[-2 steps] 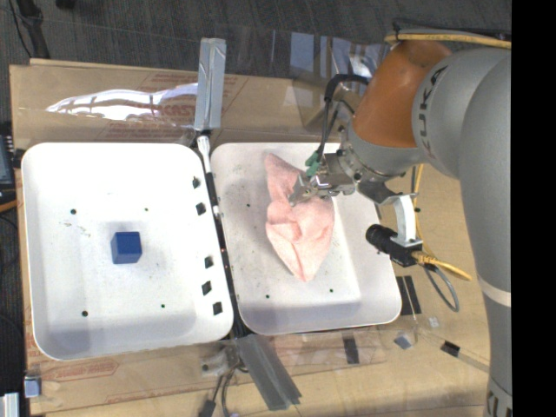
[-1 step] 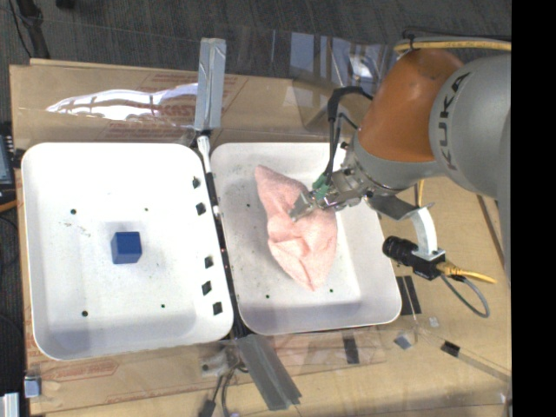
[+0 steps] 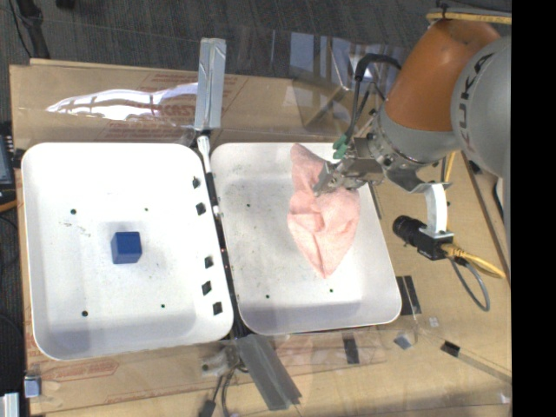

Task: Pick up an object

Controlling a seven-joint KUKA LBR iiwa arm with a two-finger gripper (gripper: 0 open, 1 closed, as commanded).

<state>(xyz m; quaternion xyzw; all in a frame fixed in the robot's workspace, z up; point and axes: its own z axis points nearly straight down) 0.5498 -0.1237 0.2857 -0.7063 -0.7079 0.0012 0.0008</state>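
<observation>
1. Near edge of table: left bin w/ blue cube sitting alone, mid-floor, well apart from arm
2. Right bin: pink cloth, crumpled, lying in the bin's right half, tail toward near wall
3. Further back: gripper at cloth's upper part, touching fabric; jaws – can't tell if apart or together, tips buried in folds
4. Step, I'd say: grab cloth. To do well – pinch a thick fold, not a thin edge, lift straight up, slow, so it doesn't slip out
</observation>
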